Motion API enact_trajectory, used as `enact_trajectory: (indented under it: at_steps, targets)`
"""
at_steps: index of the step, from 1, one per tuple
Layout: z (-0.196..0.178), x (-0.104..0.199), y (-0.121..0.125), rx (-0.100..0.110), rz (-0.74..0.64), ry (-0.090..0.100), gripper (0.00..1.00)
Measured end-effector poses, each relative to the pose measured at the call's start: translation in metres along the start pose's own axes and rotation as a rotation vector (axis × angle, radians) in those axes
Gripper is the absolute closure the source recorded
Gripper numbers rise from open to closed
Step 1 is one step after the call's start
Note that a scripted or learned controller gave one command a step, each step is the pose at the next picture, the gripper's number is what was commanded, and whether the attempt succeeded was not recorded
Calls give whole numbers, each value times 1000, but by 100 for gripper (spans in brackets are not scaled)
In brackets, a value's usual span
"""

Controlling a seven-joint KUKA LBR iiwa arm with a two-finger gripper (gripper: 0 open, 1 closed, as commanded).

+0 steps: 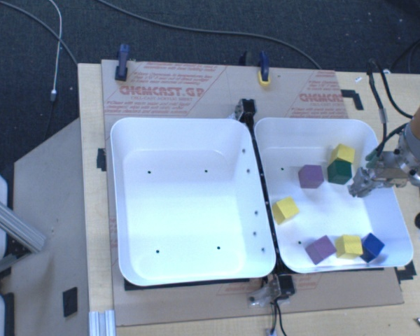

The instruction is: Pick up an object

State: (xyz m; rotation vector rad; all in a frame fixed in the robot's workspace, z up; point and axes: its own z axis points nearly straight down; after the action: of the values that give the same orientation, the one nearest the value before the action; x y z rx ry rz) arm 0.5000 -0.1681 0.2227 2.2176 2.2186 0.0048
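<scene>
The right bin (294, 133) holds several small blocks. A yellow block (344, 152) and a dark green block (339, 171) sit together near its far right, with a purple block (311, 176) to their left. Another yellow block (285, 209) lies near the bin's left wall. Along the front edge lie a purple block (320, 249), a yellow block (348, 246) and a blue block (372, 246). My gripper (362, 185) hangs at the right side of this bin, just right of the green block and apart from it. Nothing shows between its fingers.
The left bin (126, 187) lies beside the right one on a cardboard sheet (168, 89) held by two clamps at the back. Black cables run over the bench's right edge near the arm (406, 163).
</scene>
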Motion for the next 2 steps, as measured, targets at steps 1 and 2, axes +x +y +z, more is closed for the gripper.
enact_trajectory:
  at_steps: [1, 2]
  targets:
    - [-48, -7, -5, 0, 1, 0, 100]
    - [-70, -8, -4, 3, 0, 1, 100]
